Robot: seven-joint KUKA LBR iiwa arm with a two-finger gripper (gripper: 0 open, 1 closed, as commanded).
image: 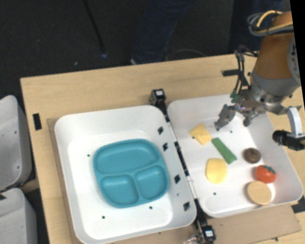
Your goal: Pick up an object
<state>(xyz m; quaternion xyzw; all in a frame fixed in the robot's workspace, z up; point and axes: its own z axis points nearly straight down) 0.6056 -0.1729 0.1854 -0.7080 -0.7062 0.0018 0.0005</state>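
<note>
Plastic-looking toy foods are lying in the right bin [296,183] | tan disc [259,192] sitting nearest, tight by the rim | green stick [223,150] sitting mid-bin with open room, likely light, stiff, graspable across its width | gripper [235,115] hovering beyond, fingers spread, holding nothing

Bench: we see a pale wooden top [92,90].
Left bin: white bin [73,158] lying on it.
Right bin: second white bin [278,154], touching the first along the middle.
</note>
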